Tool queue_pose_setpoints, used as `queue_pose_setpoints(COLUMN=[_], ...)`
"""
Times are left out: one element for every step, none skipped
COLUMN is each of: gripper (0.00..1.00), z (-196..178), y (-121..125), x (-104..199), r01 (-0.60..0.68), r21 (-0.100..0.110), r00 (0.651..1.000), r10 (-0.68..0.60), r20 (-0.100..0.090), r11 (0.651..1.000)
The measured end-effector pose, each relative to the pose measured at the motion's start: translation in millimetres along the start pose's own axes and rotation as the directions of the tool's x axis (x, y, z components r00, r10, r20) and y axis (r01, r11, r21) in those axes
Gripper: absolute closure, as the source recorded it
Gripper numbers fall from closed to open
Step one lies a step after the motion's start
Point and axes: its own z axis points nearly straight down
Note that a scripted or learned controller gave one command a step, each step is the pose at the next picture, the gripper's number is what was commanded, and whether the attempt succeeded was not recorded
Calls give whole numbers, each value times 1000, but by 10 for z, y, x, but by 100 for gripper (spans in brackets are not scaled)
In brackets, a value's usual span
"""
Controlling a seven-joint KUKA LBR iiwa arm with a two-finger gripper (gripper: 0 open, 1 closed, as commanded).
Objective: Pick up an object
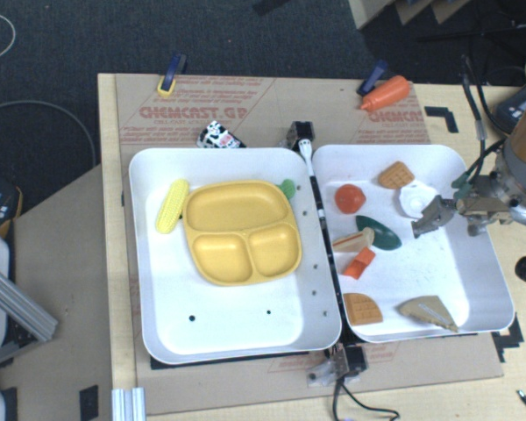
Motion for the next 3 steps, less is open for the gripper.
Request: queue_pose_setpoints(gripper=[0, 0, 0], z=[-46, 514, 1020], y=[19, -61, -22], x=[1, 67, 165], r01=[2, 2, 3], r21=[-10, -2, -2], r00=[1000, 1000, 1000], r10=[-2, -2, -3], r20=[2, -1, -1], r11=[1000, 1000, 1000])
